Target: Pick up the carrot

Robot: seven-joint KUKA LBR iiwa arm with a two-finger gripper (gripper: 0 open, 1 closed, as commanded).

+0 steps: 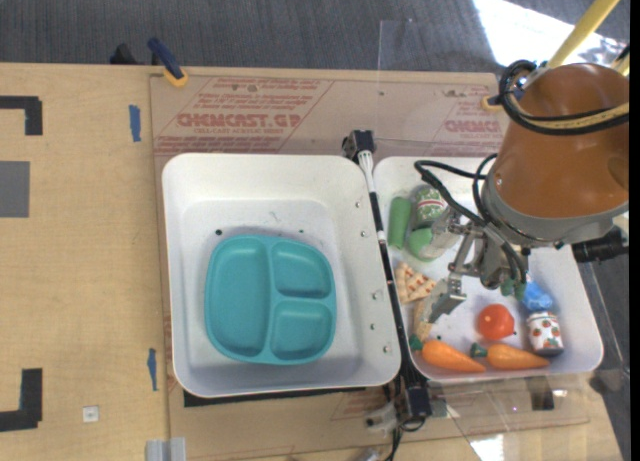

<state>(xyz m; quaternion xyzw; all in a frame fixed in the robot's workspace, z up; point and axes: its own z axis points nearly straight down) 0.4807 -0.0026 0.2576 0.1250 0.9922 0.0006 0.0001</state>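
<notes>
Right bin, near edge: two carrots, one by near-left corner, other just right of it, both lying flat, ungrasped. Tomato just behind them. Hand over bin middle, nothing between fingers, spread: cannot tell. Left bin: teal divided tray. Progress: pick not yet made; descent, grasp, lift remain

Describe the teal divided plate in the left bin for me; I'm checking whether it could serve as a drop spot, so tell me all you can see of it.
The teal three-compartment plastic plate lies flat on the floor of the left shallow white bin, toward its near side. It has rounded corners, one long compartment on the view's left and two smaller ones stacked on the right, split by raised ridges. Its surface looks smooth and matte. It touches nothing besides the bin floor.
</notes>
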